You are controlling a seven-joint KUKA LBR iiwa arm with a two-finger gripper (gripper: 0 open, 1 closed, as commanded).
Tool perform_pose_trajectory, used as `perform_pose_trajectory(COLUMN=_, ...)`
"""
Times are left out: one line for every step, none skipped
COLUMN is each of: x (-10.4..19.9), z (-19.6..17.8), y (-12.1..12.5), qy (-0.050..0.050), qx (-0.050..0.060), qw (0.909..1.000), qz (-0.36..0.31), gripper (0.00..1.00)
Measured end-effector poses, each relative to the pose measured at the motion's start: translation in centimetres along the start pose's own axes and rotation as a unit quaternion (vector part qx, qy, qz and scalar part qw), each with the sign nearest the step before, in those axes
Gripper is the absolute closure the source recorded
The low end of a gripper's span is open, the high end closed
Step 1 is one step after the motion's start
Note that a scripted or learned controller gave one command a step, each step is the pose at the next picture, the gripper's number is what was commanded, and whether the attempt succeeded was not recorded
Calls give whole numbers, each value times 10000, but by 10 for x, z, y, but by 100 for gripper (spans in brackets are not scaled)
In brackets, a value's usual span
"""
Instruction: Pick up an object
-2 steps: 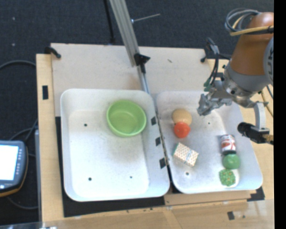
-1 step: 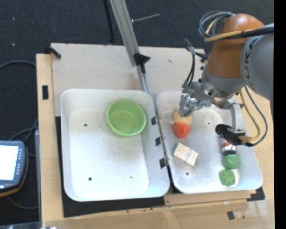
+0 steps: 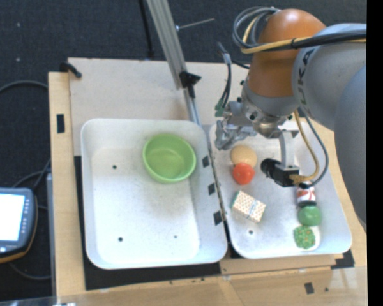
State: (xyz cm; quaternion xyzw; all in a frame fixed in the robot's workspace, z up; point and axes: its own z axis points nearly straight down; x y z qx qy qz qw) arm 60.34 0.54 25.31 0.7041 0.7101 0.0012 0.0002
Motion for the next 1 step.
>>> perform_pose_trajectory(x=44, z=9, y=10, qy=-8, qx=5, qw=10000, qz=11, gripper=100)
